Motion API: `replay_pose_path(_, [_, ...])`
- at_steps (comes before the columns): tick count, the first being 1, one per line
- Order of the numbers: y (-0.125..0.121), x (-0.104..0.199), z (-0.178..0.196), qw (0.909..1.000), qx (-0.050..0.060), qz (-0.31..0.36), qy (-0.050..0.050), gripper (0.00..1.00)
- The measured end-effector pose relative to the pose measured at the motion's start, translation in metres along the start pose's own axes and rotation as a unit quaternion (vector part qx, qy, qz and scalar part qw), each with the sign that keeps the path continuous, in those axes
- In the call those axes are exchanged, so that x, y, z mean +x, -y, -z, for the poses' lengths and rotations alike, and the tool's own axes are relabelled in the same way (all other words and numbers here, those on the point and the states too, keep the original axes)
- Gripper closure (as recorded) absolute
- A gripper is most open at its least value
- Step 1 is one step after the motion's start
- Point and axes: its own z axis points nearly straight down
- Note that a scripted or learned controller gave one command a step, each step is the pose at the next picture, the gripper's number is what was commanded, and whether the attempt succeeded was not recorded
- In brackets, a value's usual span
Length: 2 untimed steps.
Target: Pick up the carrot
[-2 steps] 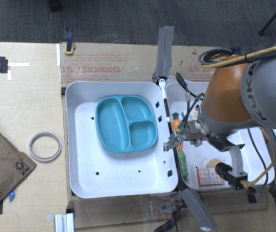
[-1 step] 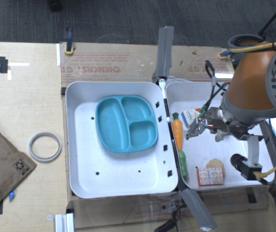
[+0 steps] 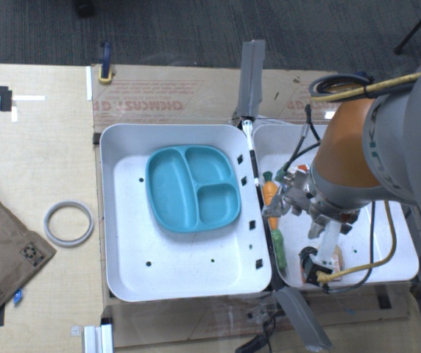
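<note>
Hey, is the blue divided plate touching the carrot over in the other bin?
Apart. The camera view shows the blue plate lying in the left bin, while the carrot lies in the right bin, with the bin walls between them.

The carrot (image 3: pixel 270 192) is small and orange, with a green top at its far end. It lies in the right-hand bin (image 3: pixel 387 269), close against that bin's left wall, next to the divider between the two bins. Its long axis runs roughly along the wall. The arm's wrist parts cover its right side, so its full outline cannot be made out.
</note>
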Motion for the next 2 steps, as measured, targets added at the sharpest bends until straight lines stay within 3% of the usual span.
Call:
replay_pose_path(1, [0.000,0.000,0.000,1.0000,0.000,0.000,0.000,0.00])
replay_pose_path(2, [-0.014,-0.030,0.000,0.9920,0.000,0.126,0.000,0.00])
